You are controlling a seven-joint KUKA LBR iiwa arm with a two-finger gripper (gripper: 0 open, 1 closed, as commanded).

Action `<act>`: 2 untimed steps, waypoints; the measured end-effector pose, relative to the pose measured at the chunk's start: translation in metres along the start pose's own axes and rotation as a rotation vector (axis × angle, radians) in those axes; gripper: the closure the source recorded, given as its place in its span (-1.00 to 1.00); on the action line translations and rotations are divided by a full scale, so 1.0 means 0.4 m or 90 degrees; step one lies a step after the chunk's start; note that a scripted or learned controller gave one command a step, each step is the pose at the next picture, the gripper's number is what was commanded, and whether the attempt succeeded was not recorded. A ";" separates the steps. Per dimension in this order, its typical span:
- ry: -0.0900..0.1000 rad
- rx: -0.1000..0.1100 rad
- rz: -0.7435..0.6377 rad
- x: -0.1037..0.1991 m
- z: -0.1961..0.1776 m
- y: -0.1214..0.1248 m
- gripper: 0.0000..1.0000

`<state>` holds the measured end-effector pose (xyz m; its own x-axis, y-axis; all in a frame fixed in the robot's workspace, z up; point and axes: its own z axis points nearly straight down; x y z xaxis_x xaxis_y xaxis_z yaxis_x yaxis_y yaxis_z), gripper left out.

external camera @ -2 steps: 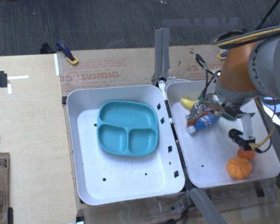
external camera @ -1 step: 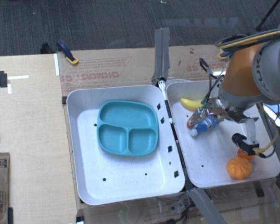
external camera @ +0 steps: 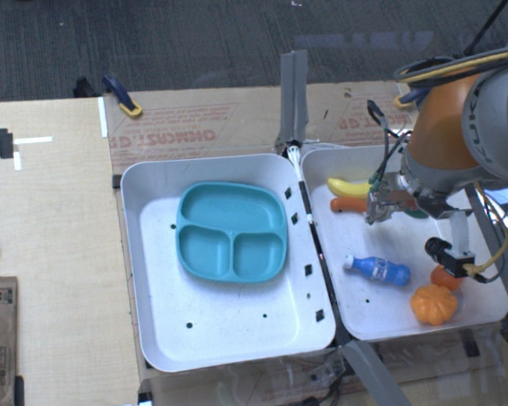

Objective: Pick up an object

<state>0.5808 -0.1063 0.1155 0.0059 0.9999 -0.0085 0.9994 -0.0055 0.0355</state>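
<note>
You see the gripper (external camera: 379,211) low in the right bin (external camera: 368,316), beside the banana (external camera: 349,186) and carrot (external camera: 350,205); its grip state can't be told.

The grey arm (external camera: 492,118) wears an orange band (external camera: 436,126), with yellow and black cables looped over it.

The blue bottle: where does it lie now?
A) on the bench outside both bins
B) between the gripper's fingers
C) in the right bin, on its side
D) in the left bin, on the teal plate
C: the blue bottle lies on its side on the floor of the right bin, below the gripper and apart from it; the teal plate sits alone in the left bin.
</note>
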 end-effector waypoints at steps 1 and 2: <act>0.000 0.000 0.000 0.000 0.000 0.000 -1.00; 0.005 0.024 -0.005 0.022 0.067 0.125 -1.00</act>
<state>0.6316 -0.0980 0.0906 -0.0014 1.0000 -0.0007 1.0000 0.0014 -0.0024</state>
